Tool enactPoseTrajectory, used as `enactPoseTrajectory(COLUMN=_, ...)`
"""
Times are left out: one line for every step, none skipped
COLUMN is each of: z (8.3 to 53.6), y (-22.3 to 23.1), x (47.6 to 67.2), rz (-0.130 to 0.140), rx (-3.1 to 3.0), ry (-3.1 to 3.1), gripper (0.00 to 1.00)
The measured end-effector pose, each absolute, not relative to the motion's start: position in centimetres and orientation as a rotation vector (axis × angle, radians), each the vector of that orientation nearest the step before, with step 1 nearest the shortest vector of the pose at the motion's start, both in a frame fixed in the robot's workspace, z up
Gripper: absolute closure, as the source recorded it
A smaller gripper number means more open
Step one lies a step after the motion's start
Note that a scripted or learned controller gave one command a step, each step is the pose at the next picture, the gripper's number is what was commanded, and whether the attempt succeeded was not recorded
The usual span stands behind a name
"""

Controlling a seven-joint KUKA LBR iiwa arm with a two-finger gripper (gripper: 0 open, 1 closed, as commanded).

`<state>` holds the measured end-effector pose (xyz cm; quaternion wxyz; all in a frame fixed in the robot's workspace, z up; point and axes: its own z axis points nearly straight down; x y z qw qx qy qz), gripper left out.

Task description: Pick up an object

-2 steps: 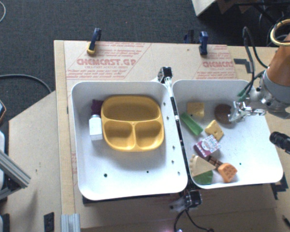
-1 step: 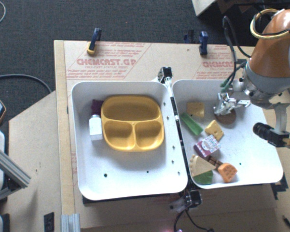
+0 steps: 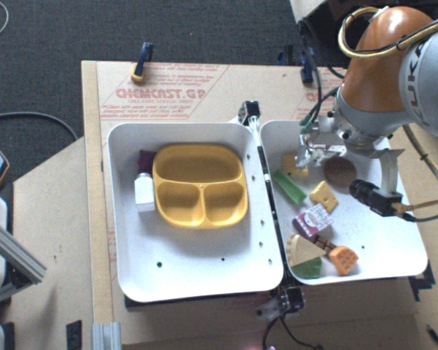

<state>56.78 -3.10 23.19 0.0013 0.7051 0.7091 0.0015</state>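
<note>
End effector, finger state unclear, low above pale cheese-like wedge in glossy right bin

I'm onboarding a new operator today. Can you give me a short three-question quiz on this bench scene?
1. True or false: the yellow tray lies in the left bin.
2. Which bin is the end effector over: A left, B right?
3. What colour is the stick beside the divider?

Key: 1 true. 2 B. 3 green.
</note>
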Motion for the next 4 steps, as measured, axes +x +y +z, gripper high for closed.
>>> enactPoseTrajectory(z=22.5, y=-4.1, x=56.9, rz=-0.002, rx=2.223, ry=2.221, gripper=1.00)
enactPoseTrajectory(z=22.9, y=-3.0, x=56.7, rz=-0.001, rx=2.221, ry=2.223, gripper=1.00)
enactPoseTrajectory(z=21.5, y=-3.0, x=57.3, rz=-0.004, rx=2.222, ry=2.224, gripper=1.00)
enactPoseTrajectory(z=23.5, y=-2.9, x=57.5, rz=0.004, rx=2.218, ry=2.220, gripper=1.00)
